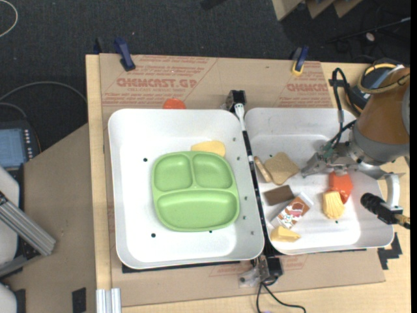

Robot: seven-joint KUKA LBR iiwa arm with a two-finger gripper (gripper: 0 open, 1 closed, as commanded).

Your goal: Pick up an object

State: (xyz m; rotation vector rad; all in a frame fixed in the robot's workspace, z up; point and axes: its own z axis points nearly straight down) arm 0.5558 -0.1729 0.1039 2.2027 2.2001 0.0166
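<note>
From above, the bench carries two white bins side by side: the left bin (pixel 124 175) at nine o'clock of the frame's centre and the right bin (pixel 287 119) at three o'clock. In the left bin sits a green divided plate (pixel 194 191), with a pale yellow piece (pixel 210 148) touching its rim at twelve o'clock. The arm (pixel 384 119) comes in from three o'clock, its orange band showing above the wrist, and the gripper (pixel 326 162) hangs low over the right bin; whether it is open or closed cannot be told, and nothing can be seen held in it. Just beside the gripper, at about five o'clock of it, lies an orange carrot-like piece (pixel 341 184), and at six o'clock of that piece, touching or nearly so, a yellow corn cob (pixel 333 205). At nine o'clock of the gripper lies a tan slice of bread (pixel 281 166) with a thin brown stick (pixel 262 171) just beside it. Below the bread are a dark brown block (pixel 278 195), a small printed packet (pixel 294 212) and, at six o'clock near the bin's lower rim, a yellow wedge (pixel 284 234).
</note>
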